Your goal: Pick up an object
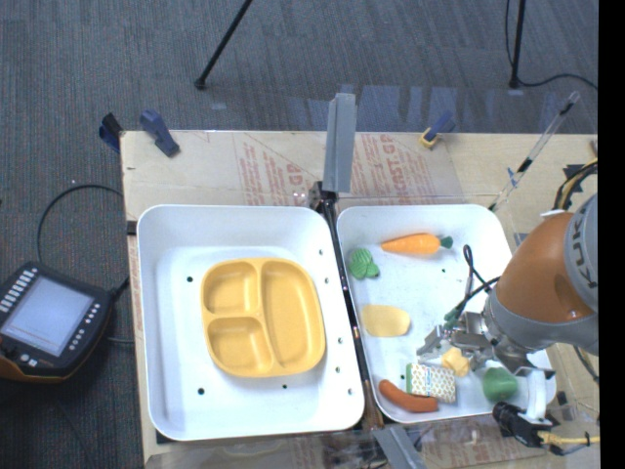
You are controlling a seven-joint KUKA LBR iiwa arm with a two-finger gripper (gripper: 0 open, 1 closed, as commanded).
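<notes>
Camera view | gripper low in right white bin, above small yellow block | finger state: cannot tell | yellow divided tray in left white bin

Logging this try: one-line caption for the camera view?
Hand low in the right bin among toy foods near a yellow piece; yellow divided tray in the left bin.

Dark grey ribbed carpet floor. Two thin black tripod legs slant onto it. Cardboard-covered tabletop with red print, blue clamp at far-left corner. Handheld control pendant with grey screen lies on the floor at left, black cable looping away.
</notes>
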